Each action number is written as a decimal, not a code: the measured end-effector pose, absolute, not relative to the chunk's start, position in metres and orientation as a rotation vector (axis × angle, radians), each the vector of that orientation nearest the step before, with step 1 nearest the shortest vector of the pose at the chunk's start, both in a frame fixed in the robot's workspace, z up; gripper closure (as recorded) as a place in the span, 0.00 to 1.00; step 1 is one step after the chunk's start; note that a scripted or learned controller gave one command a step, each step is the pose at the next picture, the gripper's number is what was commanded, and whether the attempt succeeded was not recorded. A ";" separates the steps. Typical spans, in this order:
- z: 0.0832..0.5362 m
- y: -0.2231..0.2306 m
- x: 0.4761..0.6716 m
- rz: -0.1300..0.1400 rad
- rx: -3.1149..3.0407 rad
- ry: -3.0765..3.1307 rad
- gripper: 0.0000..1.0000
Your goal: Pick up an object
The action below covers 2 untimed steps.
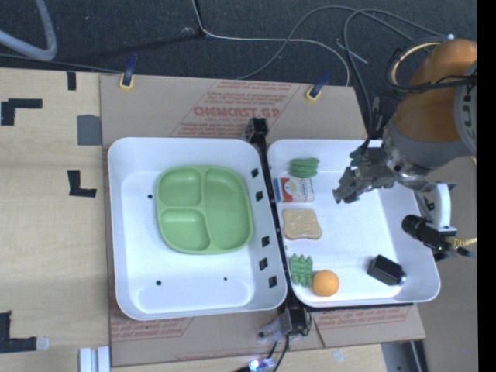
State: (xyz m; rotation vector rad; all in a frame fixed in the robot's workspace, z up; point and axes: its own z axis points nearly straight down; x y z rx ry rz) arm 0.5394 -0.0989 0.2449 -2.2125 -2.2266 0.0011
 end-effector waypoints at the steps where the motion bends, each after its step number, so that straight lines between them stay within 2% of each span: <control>1: 0.231 -0.049 0.539 0.002 -2.213 -2.226 1.00; 2: 0.239 0.004 0.538 -0.001 -2.212 -2.228 1.00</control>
